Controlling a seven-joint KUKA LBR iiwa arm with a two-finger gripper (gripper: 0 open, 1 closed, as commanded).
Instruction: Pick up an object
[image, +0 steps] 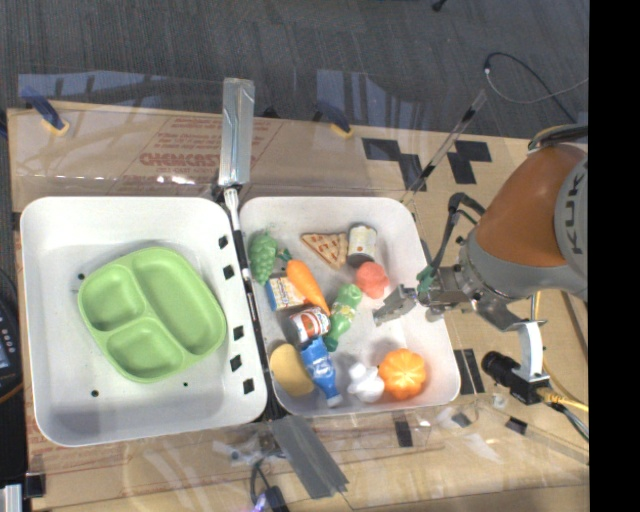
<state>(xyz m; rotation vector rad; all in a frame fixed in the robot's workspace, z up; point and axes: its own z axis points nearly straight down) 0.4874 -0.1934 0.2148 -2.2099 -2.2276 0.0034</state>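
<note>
The right bin (432, 262) holds a pile of toy food. In it are green grapes (262, 252), a carrot (306, 284), a pizza slice (323, 247), a small tin (361, 240), a red fruit (371, 278), a green bottle (346, 308), a red-labelled can (310, 325), a blue bottle (320, 368), a yellow fruit (289, 368), a white piece (365, 381) and an orange (403, 372). My gripper (394, 305) hangs low over the bin's right side, just right of the red fruit and green bottle and above the orange. Nothing shows in its grasp.
The left bin (45, 300) holds a green divided plate (150, 312). A raised divider (240, 290) separates the bins. The arm (525, 235) reaches in from the right, over the right bin's wall. Cables and black markers lie on the bench at the right.
</note>
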